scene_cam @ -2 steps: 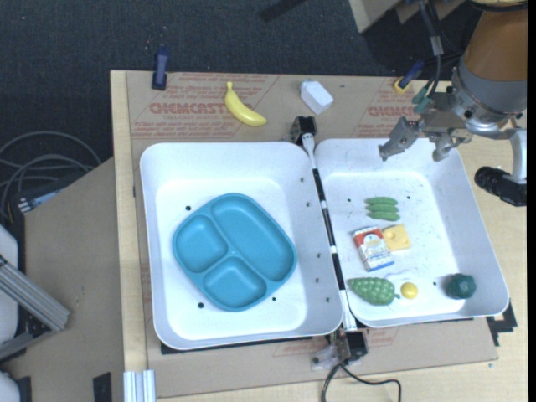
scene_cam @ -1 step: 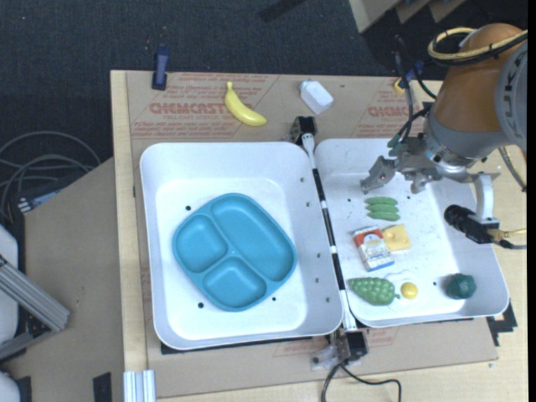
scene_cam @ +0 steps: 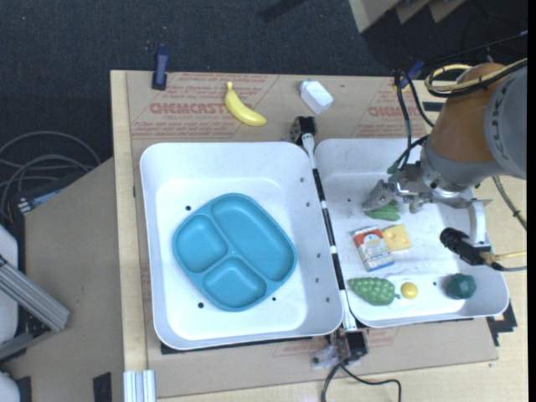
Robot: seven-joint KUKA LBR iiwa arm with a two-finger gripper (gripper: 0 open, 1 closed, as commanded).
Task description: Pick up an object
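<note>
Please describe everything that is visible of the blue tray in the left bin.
The blue tray is a rounded, plate-like dish of smooth, plastic-looking material, in one light blue colour. Raised ridges divide it into three compartments: one long and two smaller. It lies flat, right side up, turned at a slant to the walls of the left bin, near the middle of the floor. It rests on the white floor; nothing else touches it, and its compartments hold nothing.

Blue divided tray [scene_cam: 234, 250] in left bin [scene_cam: 159, 170]; banana [scene_cam: 242, 107] on cardboard [scene_cam: 193, 103].
</note>
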